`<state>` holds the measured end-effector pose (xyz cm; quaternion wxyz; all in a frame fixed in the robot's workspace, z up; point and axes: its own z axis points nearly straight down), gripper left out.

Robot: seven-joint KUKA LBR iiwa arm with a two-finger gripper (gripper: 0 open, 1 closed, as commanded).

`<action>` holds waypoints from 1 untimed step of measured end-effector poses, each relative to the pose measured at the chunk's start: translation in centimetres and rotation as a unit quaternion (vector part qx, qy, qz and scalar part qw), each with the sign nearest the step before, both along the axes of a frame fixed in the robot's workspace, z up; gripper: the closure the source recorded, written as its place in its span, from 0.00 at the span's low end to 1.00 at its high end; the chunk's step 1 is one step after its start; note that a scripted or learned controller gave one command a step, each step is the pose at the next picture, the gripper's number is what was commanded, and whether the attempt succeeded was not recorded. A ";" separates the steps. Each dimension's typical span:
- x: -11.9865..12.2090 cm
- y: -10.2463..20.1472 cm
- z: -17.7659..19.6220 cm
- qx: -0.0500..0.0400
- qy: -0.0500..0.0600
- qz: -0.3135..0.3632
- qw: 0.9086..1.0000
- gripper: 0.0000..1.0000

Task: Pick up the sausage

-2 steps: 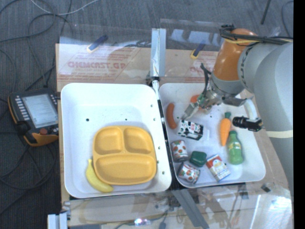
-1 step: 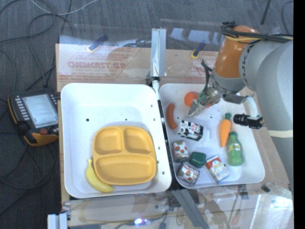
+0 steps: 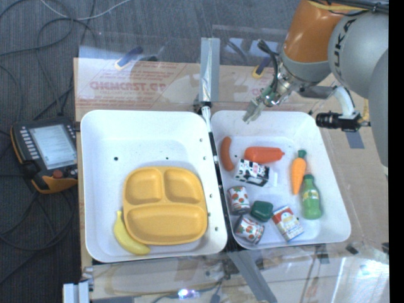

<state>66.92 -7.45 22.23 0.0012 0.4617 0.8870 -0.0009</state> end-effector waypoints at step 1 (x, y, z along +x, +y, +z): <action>-10.7 -2.7 5.1 0.001 0.001 0.019 1.000 1.00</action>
